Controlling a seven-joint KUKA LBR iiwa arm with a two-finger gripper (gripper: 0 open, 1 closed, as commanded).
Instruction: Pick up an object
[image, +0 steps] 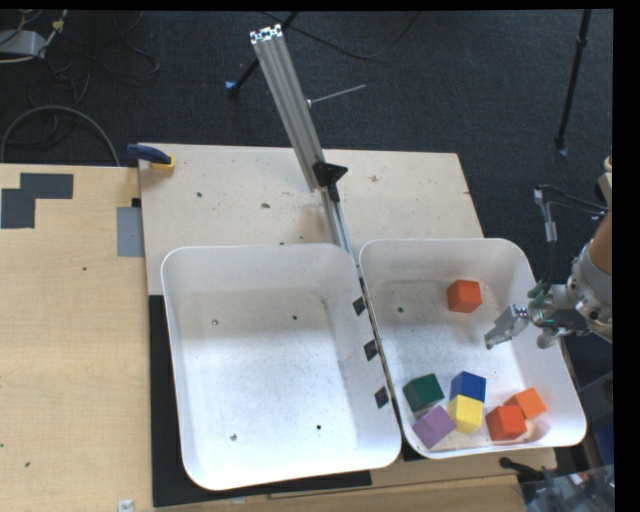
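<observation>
So your gripper (520, 328) is hanging over the right edge of the right bin (505, 250), coming in from the side with the arm (600, 270) reaching across the rim. Honestly you're not getting a clear look at whether it's wide or narrow from this angle, so I can't tell, and nothing is showing between its tips, so I wouldn't call anything held.

Your candidates are all sitting in that right bin. An orange cube (464, 295) is lying alone near the middle, well apart from everything else, which is making it the easy target since there's room on every side. The rest are bunching up in the near corner: green cube (424, 391), blue cube (468, 385), yellow cube (465, 411) and purple cube (434, 426) are touching or nearly so, with two more orange blocks (516, 414) pressing against the wall. That crowding is probably going to make a clean grab harder there.

The left bin (200, 270) is sitting beside it on the desk (230, 190). My guess is you're looking at an approach, with the pick not yet done.
</observation>
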